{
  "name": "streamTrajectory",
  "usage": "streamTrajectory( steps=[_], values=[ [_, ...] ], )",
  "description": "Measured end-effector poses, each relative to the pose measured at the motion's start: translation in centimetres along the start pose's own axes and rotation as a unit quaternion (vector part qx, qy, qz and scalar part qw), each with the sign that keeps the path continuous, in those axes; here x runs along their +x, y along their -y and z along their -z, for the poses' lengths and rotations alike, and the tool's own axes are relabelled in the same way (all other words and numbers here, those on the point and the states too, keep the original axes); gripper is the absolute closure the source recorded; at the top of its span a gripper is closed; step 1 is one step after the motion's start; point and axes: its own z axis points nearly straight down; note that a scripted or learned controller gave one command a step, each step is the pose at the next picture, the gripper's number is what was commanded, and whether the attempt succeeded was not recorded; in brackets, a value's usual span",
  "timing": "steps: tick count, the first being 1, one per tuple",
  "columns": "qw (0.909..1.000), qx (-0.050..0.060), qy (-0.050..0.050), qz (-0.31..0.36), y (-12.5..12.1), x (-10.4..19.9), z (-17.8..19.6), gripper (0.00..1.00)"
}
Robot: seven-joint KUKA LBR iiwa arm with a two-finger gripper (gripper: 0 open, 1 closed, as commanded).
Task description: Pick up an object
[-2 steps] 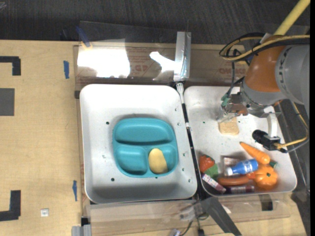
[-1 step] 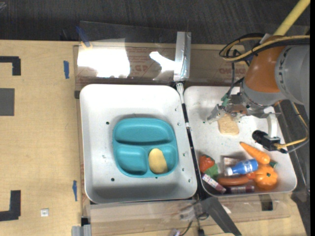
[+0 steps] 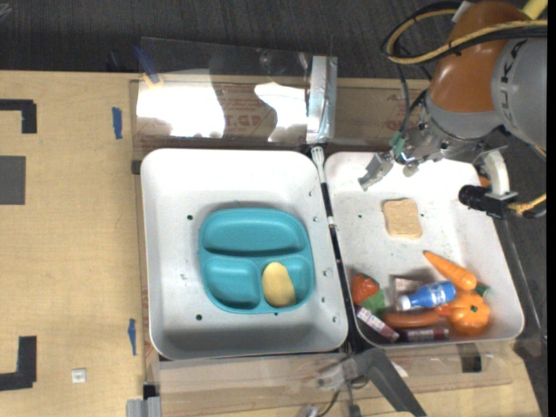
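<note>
My gripper [image 3: 391, 168] hangs over the far end of the right bin [image 3: 508, 259], open, with nothing between its fingers [image 3: 373, 173]. A tan slice of bread [image 3: 402, 217] lies flat just in front of it, apart from the fingers. Nearer the front of that bin is a heap: an orange carrot [image 3: 449, 269], a blue and white bottle [image 3: 427, 297], an orange fruit [image 3: 470, 316], a red and green vegetable [image 3: 366, 288] and a brown sausage [image 3: 415, 320]. The grey arm with its orange band [image 3: 473, 55] reaches in from the upper right.
The left bin [image 3: 165, 233] holds a teal divided tray [image 3: 252, 250] with a yellow potato-like object [image 3: 278, 283] in its front right compartment. A shiny clear panel [image 3: 234, 102] stands behind the bins. Yellow cables [image 3: 417, 24] loop near the arm.
</note>
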Motion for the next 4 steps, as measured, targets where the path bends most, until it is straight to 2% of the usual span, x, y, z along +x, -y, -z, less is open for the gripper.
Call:
streamTrajectory(
  steps=[1, 2, 3, 4],
  values=[
    [0.9991, 0.005, -0.002, 0.043, 4.3, -3.6, -8.0, 0.0],
    [0.9992, -0.004, 0.001, 0.04, 4.3, -5.4, -9.4, 0.0],
    [0.9992, -0.008, 0.005, 0.039, 4.0, -5.6, -8.1, 1.0],
    [0.9992, -0.007, 0.004, 0.039, 4.1, -5.6, -8.2, 0.0]
  ],
)
